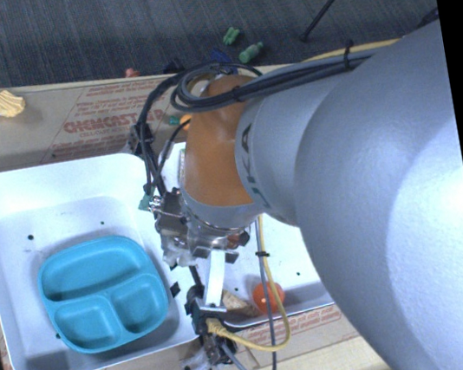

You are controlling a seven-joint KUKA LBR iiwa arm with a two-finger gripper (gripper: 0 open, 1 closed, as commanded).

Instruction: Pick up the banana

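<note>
My gripper (200, 251) hangs low over the near left corner of the right bin (308, 299), close to the wall shared by the two bins. The grey arm and its orange band cover most of that bin. Just right of the gripper, near the bin's front wall, lies a small orange-red round thing (268, 295) with a brownish piece (239, 309) touching its left side. I cannot make out what either of them is.
The left bin (5, 200) holds a blue divided plate (102, 291) in its near half. A small yellow and blue thing (0, 104) lies on the cardboard beyond the left bin. Green bits (241, 44) lie on the floor behind.
</note>
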